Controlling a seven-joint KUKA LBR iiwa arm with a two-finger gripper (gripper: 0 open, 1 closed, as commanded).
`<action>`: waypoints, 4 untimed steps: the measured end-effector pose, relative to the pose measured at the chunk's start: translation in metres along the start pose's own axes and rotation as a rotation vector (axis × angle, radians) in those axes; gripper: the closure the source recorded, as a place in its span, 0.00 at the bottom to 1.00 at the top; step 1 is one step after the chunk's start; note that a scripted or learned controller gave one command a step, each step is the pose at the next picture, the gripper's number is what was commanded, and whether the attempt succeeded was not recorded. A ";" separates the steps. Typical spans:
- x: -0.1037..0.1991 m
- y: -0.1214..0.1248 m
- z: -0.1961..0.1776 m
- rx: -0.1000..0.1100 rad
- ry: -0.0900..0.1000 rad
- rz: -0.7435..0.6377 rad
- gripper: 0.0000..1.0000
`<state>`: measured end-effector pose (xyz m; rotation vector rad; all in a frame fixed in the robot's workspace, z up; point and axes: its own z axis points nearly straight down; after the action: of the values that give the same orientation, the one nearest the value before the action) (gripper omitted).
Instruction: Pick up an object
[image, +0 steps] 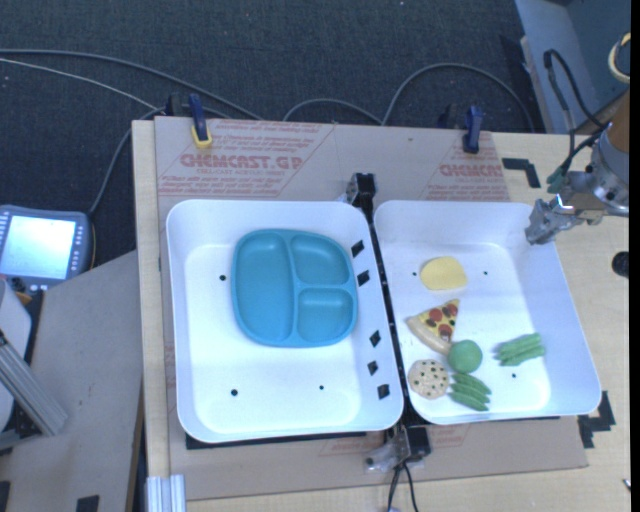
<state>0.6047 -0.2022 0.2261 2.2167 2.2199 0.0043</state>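
Yellow round toy food piece (442, 272)

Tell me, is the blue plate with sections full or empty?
Empty. The blue plastic divided plate in the left white bin shows bare blue in all three sections; the toy food lies in the right white bin.

Tray (295, 288) left — toy foods (441, 328) right

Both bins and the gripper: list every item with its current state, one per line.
gripper: over the right bin's far right rim, nothing seen between its fingers.
blue divided plate: flat in the left bin, compartments bare.
yellow piece: lying loose in the right bin.
pizza slice: flat, untouched.
cookie: flat, near the front edge.
green ball: resting beside the pizza slice.
green beans: lying apart, to the right.
pea pod: lying beside the cookie.
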 end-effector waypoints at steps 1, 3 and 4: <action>0.053 -0.005 -0.011 0.006 0.004 -0.004 1.00; 0.161 -0.015 -0.009 0.007 0.004 -0.005 1.00; 0.223 -0.031 -0.005 0.009 0.004 -0.005 1.00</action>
<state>0.5735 0.0203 0.2309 2.2177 2.2322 -0.0014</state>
